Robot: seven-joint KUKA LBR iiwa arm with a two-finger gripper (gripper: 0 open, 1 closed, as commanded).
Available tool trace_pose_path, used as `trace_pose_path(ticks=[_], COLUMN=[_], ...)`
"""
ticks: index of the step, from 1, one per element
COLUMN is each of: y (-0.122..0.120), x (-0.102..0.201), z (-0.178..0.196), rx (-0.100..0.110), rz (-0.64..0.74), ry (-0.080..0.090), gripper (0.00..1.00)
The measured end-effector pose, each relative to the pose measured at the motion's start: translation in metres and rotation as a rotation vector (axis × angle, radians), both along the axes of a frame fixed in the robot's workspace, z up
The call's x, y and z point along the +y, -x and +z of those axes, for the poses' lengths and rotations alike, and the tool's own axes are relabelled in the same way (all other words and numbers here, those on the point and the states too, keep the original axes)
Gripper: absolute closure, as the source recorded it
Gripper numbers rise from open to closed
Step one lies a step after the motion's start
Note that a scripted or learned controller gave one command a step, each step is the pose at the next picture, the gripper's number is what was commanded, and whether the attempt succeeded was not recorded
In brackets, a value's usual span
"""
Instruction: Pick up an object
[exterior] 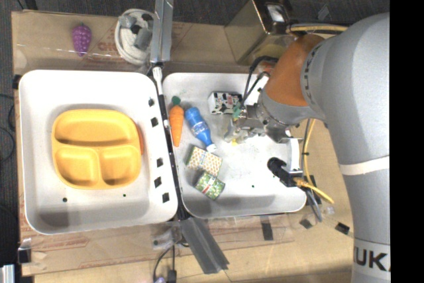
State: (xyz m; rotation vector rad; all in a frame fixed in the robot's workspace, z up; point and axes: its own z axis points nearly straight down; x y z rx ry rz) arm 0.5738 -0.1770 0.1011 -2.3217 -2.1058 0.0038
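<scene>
In the right bin (265, 199) lie an orange carrot (176, 124), a blue bottle (199, 126), a patterned box (203, 160), a green can (210, 185) and a small black-and-white box (224, 102). My gripper (236, 129) hangs low over the bin's middle, just right of the blue bottle and below the black-and-white box. The grey arm with its orange band (291, 79) covers the bin's right side. Nothing shows between the fingers.
The left bin (40, 209) holds a yellow divided tray (97, 146). Behind the bins lie a purple grape bunch (81, 38) and a white cable coil (134, 34). A black part of the arm (281, 171) sits near the right bin's right wall.
</scene>
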Motion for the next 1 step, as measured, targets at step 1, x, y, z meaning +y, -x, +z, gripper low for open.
trace_pose_path(ticks=[1], y=[-0.0355], x=[-0.0006], z=[0.0883], rx=[-0.004], rz=[-0.031], ry=[0.003], gripper=[1.0])
